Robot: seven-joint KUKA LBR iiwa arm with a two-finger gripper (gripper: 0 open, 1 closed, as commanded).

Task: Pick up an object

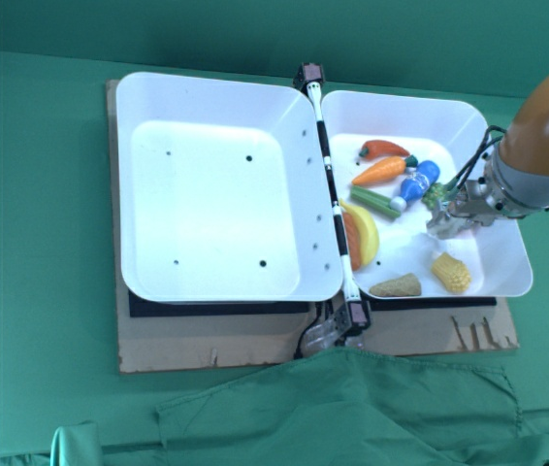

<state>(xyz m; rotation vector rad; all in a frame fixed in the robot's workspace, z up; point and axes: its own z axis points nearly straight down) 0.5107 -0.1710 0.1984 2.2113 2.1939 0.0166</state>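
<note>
Two white bins sit side by side at the centre of the frame; the left bin (148, 100) lies bare, while the right bin (507, 270) carries all the toy food. We see a red pepper (383, 149), a carrot (381, 171), a blue-and-white bottle (416, 183), a green stalk (375, 202), a yellow-and-orange piece (360, 237) by the divider, a tan wedge (397, 285) and a corn cob (451, 273) near the lower edge. The gripper (446, 223) hangs low at the right of that bin, above the corn and beside a small green item (435, 196) — we cannot tell whether it is touching either. Its fingers are too blurred to read (open or closed, we cannot say), and we make out nothing between them. So, as we judge it, no pick is achieved yet — the grasp and the lift both remain.
</note>
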